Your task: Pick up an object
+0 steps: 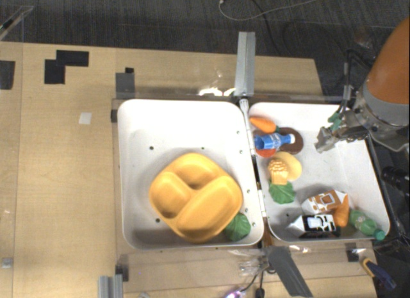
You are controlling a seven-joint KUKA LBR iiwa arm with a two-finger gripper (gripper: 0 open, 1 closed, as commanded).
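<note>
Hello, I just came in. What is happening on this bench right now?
A grey robot arm with an orange band reaches in from the right, and its gripper hangs over the upper right part of the right bin. Nothing is seen between its fingers. Small toy foods lie in that bin: a blue bottle, a corn cob, a carrot, a small carton. The left bin holds a yellow divided plate, turned over, with a green piece beside it.
</note>
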